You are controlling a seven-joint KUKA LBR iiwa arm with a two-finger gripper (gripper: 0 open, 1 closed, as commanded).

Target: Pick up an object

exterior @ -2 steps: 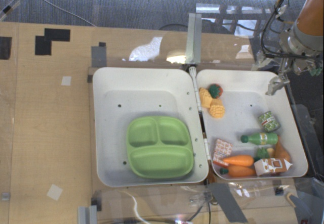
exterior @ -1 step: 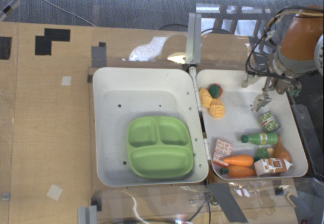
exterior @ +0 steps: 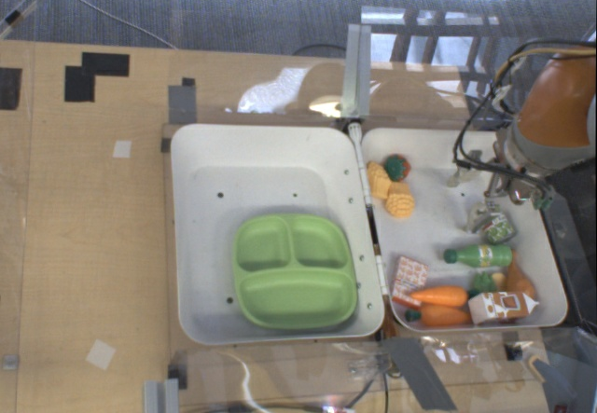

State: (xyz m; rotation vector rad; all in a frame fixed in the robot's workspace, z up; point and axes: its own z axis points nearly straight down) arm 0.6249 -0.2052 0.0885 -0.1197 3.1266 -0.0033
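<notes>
Camera view looks down at a slant on a pale wooden table [exterior: 84,243] that bears two shallow white bins side by side. In the left bin [exterior: 215,169] lies a green divided plate [exterior: 294,271], flat, toward the bin's near right part.

In the right bin [exterior: 434,206] the toys sit in two groups. Near its far left, beside the wall between the bins, are two yellow corn pieces [exterior: 392,194] touching each other, with a small red and green ball-like fruit [exterior: 397,166] just behind them. Along the near edge lie a red patterned packet [exterior: 409,273], two orange carrots [exterior: 438,305] one against the other, a small white carton [exterior: 499,307], and a green bottle [exterior: 480,256] on its side with its yellow label facing up. A small green leafy piece [exterior: 499,230] lies just beyond the bottle.

From the right the grey arm with its orange band [exterior: 558,103] reaches in over the right bin's far right part. Its fingers [exterior: 492,213] hang just above and beside the green leafy piece; they are small and blurred, so I cannot tell how far open they are, or whether they touch anything.
</notes>
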